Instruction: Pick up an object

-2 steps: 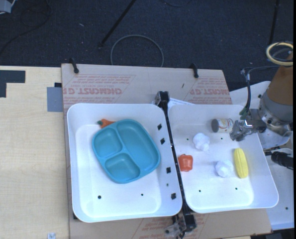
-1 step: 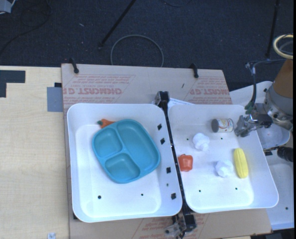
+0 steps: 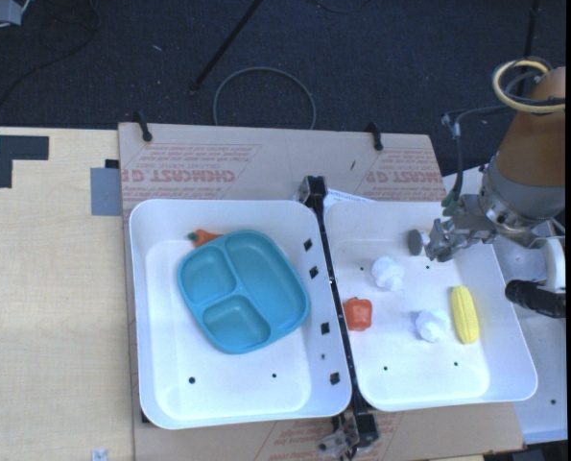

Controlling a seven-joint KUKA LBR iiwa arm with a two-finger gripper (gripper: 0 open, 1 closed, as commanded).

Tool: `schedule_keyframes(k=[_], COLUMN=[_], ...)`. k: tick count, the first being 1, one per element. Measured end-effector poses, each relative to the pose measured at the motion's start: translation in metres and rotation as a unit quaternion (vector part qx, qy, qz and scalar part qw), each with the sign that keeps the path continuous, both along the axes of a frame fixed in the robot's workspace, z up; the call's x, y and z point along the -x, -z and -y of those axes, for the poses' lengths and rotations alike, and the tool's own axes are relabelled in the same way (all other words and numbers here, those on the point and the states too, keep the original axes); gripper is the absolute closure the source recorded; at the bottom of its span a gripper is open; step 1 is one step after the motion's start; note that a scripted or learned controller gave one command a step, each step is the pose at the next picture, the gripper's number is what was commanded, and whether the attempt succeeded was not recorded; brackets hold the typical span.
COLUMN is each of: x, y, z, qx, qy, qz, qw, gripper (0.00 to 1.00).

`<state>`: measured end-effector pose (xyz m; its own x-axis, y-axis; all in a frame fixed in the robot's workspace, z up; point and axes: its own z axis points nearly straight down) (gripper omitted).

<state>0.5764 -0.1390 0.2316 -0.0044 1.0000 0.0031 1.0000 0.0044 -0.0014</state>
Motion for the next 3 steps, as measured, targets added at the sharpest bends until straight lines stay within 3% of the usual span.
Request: schedule_keyframes(k=[2,3], x=[-0.002,-0.001], y=[-0.002,-0.006], z=[-0.121,-0.167], qx=[0.0001,0.0005], qy=[0.0,0.0], qz=[-0.001,-0.001], qw=[1.0,1.0], gripper=[1.0,1.0])
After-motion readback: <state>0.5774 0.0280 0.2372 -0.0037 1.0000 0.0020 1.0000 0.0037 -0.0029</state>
